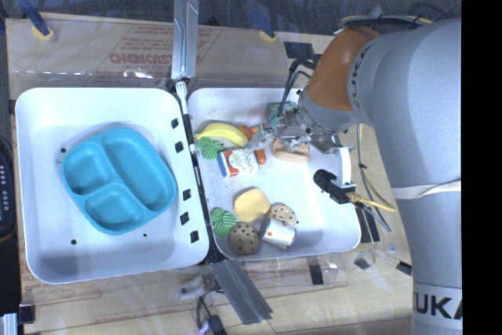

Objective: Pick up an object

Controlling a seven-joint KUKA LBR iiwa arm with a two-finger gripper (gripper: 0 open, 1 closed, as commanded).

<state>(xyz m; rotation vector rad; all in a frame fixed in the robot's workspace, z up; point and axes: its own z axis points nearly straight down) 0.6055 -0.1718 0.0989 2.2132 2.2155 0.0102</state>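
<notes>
My gripper [280, 132] hangs low over the upper middle of the right bin [333, 227], under the orange wrist band. Right beneath it lies a pale pink object [292, 155], partly hidden by the gripper. Just to its left are a yellow banana [224, 134], a small orange piece [249, 132] and a red-and-white carton [241, 162]. A green item [209, 147] sits by the banana's left end. Nearer the front lie a yellow round piece [251, 204], two chocolate-chip cookies [244, 238], a white cup [279, 235] and a green leafy item [222, 221].
The left bin [47, 247] holds a blue divided plate [118, 179]. A metal divider [185, 35] with black clips runs between the bins. The grey arm [416, 106] covers the right bin's right side. Cables [367, 204] trail by that bin's right rim.
</notes>
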